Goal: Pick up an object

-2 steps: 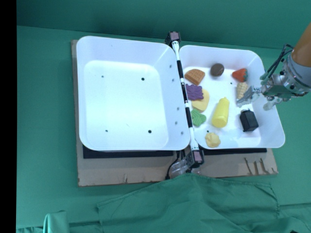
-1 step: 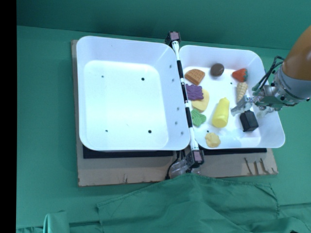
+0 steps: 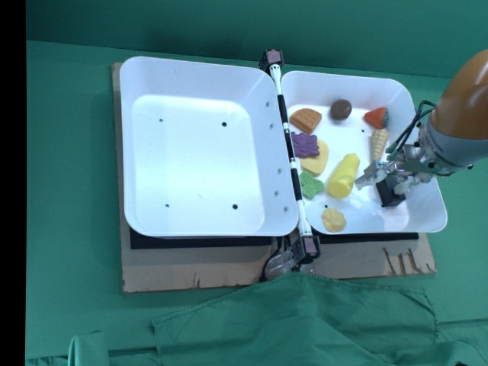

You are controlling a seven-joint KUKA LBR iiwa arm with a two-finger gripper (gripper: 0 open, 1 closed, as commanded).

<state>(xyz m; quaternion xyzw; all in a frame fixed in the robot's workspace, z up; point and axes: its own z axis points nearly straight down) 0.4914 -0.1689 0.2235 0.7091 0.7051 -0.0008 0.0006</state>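
Bench covered in green cloth (image 3: 69,204). A brown cardboard sheet (image 3: 191,277) lies under both bins, its left edge at frame left. Left bin (image 3: 133,139): white, takes up the centre-left of the frame, with a few small dark dots on its floor. A white rod with black bands (image 3: 288,139) runs between the bins from upper centre to lower centre, with a dark fitting at each end. Right bin (image 3: 427,219), centre-right, holds all the loose items. Left to right:

- a purple grape-like piece (image 3: 304,145) against the left wall
- an orange waffle-patterned wedge (image 3: 306,120) above it
- a green leafy piece (image 3: 310,184) below it
- a flat yellow-orange piece (image 3: 320,158) touching the purple one
- a scalloped yellow piece (image 3: 333,219) near the lower wall
- a brown rounded piece (image 3: 341,110) near the upper wall
- a yellow bottle (image 3: 344,175) lying tilted mid-bin
- a red strawberry shape (image 3: 376,117) at upper right
- a tan cone (image 3: 379,142) directly below the strawberry, pointing down

Gripper (image 3: 372,175) is low over the right half of this bin, just right of the yellow bottle and just below the cone tip. Cannot tell how far the pincer is open, whether it has hold of anything, or whether it touches the bottle. Arm (image 3: 469,97), orange over grey, enters from the right edge of the frame. Folded green fabric (image 3: 305,322) lies across the lower frame.
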